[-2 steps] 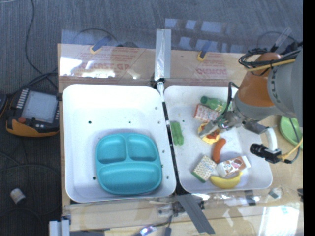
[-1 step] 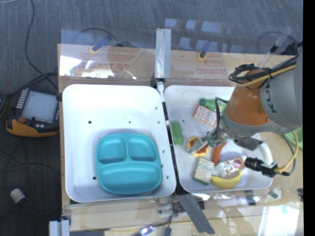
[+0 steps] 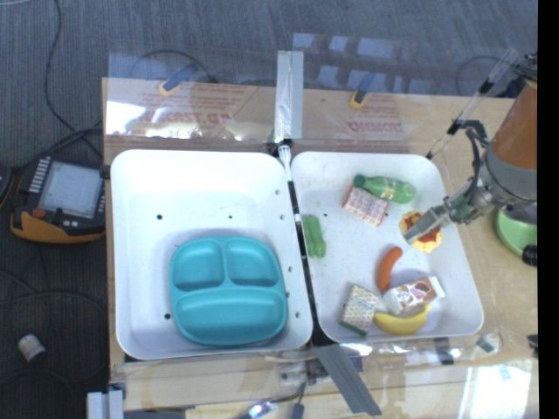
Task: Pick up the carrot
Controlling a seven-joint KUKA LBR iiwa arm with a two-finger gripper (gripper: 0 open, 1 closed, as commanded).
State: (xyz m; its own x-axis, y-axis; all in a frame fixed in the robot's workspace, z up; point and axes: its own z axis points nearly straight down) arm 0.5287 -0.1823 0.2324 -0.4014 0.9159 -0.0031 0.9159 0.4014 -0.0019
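Observation:
The carrot (image 3: 389, 268) is a small orange piece lying slightly tilted on the floor of the right bin (image 3: 336, 182), right of its middle. My gripper (image 3: 426, 224) hangs over the bin's right side, up and to the right of the carrot and apart from it. It sits just above a yellow and red item (image 3: 426, 239). The grey arm with its orange band (image 3: 522, 138) reaches in from the right edge.
Around the carrot lie a green bottle (image 3: 385, 188), a pink box (image 3: 365, 205), a green pickle (image 3: 314, 236), a small carton (image 3: 412, 295), a banana (image 3: 400, 322) and a patterned packet (image 3: 359, 307). The left bin (image 3: 175, 182) holds a teal divided plate (image 3: 229, 288).

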